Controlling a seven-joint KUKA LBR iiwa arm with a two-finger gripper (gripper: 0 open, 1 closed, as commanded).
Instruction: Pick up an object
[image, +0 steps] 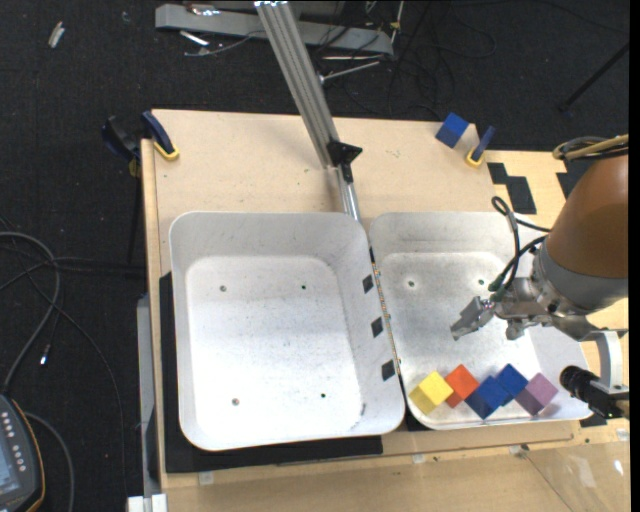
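Grey arm with orange band (598, 235) cut off at right edge; claw (470, 320) finger gap too small to tell.

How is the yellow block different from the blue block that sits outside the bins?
The yellow cube-shaped block lies inside the right white bin, near its front edge; the blue cube-shaped block sits on the bare wooden bench, at the back. The yellow one touches an orange block; the blue one has no blocks near it. Both look like small cubes.

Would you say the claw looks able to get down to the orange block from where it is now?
Probably yes. The claw hangs over the right bin, with bare floor between it and the orange block. The yellow block and blue block crowd its sides, though.
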